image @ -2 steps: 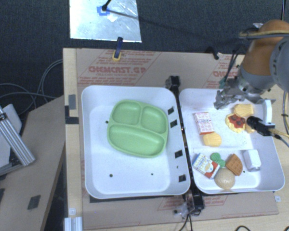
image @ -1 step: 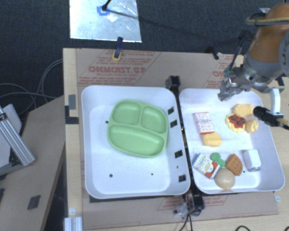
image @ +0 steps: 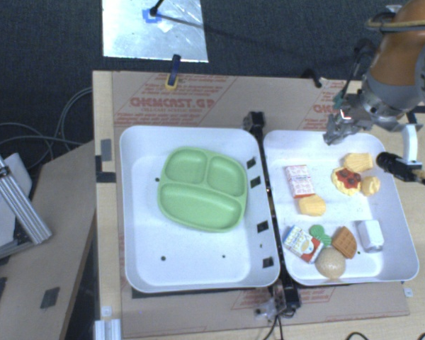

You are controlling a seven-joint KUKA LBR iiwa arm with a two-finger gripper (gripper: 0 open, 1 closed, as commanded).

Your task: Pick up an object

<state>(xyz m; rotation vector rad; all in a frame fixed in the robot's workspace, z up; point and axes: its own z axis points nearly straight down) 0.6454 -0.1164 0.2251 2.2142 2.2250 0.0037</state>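
Note:
The right bin holds several toy food items. Among them are a red and white packet, a yellow wedge, a pizza slice and a yellow roll. Nearer the front lie a small colourful carton, a brown waffle, a beige round piece and a pale block. My gripper hangs over the bin's far edge, up and left of the yellow roll and apart from every item.
The left bin holds a green divided plate. A black divider runs between the bins. A black part of the arm reaches over the right bin's far right corner. A metal sheet lies beyond the bench.

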